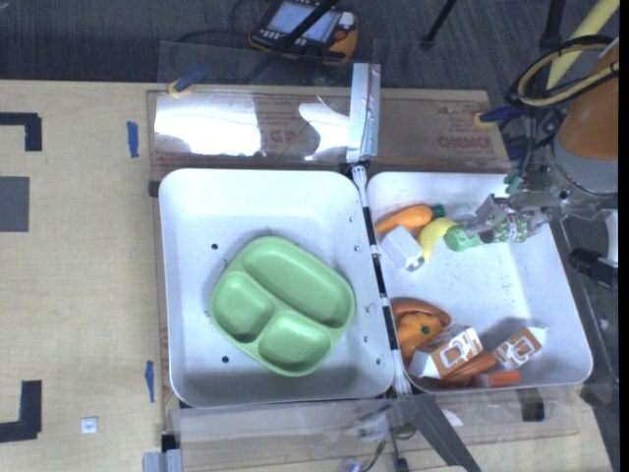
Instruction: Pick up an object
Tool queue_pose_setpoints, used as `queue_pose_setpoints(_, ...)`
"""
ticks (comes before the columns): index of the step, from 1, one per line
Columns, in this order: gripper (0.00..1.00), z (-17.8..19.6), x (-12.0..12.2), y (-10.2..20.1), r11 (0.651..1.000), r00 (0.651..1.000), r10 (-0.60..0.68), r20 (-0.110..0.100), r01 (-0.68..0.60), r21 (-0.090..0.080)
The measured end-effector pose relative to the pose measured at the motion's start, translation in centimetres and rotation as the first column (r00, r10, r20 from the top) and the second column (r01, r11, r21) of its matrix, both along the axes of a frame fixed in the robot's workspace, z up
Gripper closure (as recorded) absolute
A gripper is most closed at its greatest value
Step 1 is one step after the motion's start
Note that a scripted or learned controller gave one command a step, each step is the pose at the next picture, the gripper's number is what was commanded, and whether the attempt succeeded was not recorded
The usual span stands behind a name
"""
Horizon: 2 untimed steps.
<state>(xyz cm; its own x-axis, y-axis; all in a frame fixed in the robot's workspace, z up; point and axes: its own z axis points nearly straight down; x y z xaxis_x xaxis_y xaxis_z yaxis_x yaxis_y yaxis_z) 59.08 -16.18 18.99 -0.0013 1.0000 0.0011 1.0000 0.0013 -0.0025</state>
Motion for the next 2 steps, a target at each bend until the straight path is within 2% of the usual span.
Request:
queue_pose_setpoints(1,0.0,-2.4,6.2,-5.1,0.998,0.998,0.06,0.004,-0.06,-0.003)
queue_pose_setpoints(2,0.0,-9.5,6.3,-4.5,0.969,0.969,0.247,0.001,-0.247,0.006)
